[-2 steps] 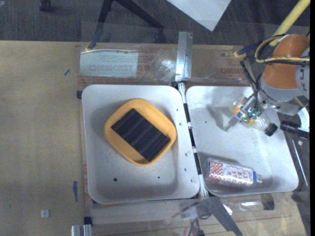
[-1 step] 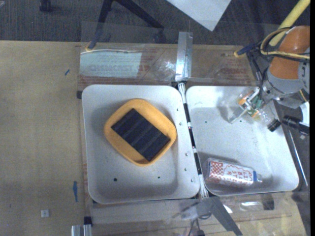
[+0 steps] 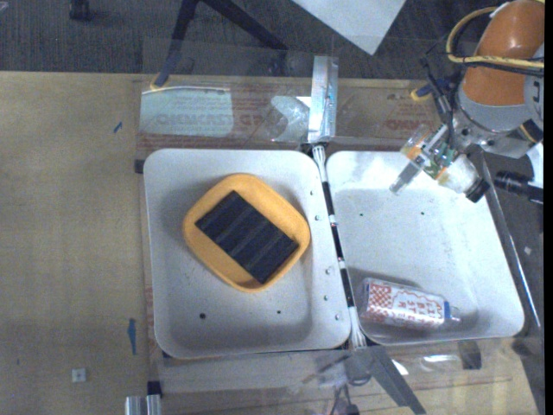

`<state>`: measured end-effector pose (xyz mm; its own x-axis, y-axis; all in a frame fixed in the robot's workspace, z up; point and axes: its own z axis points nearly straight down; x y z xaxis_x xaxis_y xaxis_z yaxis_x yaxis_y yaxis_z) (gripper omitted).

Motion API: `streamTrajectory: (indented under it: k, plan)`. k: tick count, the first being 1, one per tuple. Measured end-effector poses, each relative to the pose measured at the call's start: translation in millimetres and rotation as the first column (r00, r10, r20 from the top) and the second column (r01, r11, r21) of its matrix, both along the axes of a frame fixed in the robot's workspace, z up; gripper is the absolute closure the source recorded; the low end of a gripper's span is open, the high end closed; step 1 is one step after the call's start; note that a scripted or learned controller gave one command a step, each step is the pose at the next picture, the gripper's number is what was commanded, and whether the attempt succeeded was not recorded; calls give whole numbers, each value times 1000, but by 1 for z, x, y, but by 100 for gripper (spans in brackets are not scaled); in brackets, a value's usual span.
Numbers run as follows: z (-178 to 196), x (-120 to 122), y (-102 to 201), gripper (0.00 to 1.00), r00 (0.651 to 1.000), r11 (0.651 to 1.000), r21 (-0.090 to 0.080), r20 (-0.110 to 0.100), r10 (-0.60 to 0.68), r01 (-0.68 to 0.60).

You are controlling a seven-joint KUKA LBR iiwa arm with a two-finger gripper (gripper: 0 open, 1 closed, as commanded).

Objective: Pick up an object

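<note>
Two candidate objects lie in the bins. In the right bin [image 3: 484,258], near its front edge, a tube [image 3: 404,303] with a red-and-white printed pattern lies on its side, its narrow end pointing right; the print is too small to read, and no brand can be made out. In the left bin [image 3: 164,258], a rounded yellow pad [image 3: 246,231] with a dark ribbed rectangular panel on its upper face rests tilted near the bin's middle; it bears no legible writing.

The claw [image 3: 403,182] hangs over the rear of the right bin, near the back wall, well apart from the tube and from the yellow pad. Its tip appears as a single slim grey form pointing down and left; whether the claw is spread or closed cannot be told from this view. Nothing is seen between its tips, and it touches neither object. Above it sit small orange and green fittings, then the grey wrist and the orange band [image 3: 511,50] of the arm, which enters from the right.

The bins stand side by side on the tan desk [image 3: 60,232]. Behind them lies a taped strip with faded, unreadable lettering [image 3: 187,111], a crumpled clear wrapper [image 3: 289,115], and an upright metal bracket [image 3: 324,98]. Beyond the desk, a chair base [image 3: 173,3] stands on dark carpet beside a white sheet [image 3: 346,3].
</note>
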<state>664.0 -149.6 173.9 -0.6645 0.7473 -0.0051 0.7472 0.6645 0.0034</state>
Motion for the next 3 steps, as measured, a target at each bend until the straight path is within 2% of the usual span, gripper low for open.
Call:
streamTrajectory:
  k: [1,2,3]
  plan:
    - [9,-9,-48,0,1000,1000,-1,1,-11,11]
    - [-85,-1,-68,0,982,983,19,-26,185,-184]
    - [-87,-8,-11,0,994,994,-5,-16,106,-106]
